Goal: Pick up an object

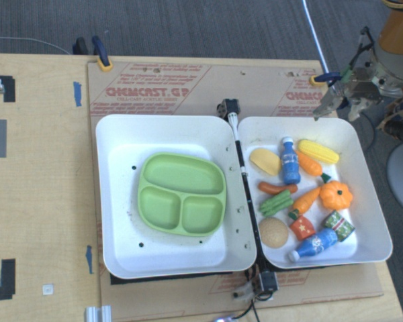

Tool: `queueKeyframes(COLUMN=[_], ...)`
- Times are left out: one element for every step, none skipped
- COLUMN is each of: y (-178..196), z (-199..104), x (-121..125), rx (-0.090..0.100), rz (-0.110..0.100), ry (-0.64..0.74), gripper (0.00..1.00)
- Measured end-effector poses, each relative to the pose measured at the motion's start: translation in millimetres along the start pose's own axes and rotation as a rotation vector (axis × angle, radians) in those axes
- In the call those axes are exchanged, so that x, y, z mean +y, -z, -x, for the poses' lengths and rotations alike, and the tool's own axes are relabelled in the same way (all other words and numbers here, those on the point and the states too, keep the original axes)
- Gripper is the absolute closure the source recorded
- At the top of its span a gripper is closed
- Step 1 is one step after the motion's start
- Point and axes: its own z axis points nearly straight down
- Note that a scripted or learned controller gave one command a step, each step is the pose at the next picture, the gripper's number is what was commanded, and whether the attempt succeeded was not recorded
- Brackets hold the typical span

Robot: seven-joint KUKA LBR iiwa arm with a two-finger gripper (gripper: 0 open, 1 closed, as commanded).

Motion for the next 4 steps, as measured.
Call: queueKeyframes(y=[-140.3,-152.4,-141.2,-38.3], z=[-11.4,-23.8,-22.6,-94.0], x=[3.1,-40.0,-38.3,-74.4], rx=[0.000,-0.004,-0.007,-0.001], rz=[0.000,0.013,0.019,0.002], ry=[0.001,-0.001,-0.002,0.001], gripper=[0.00,0.00,1.00,1.00])
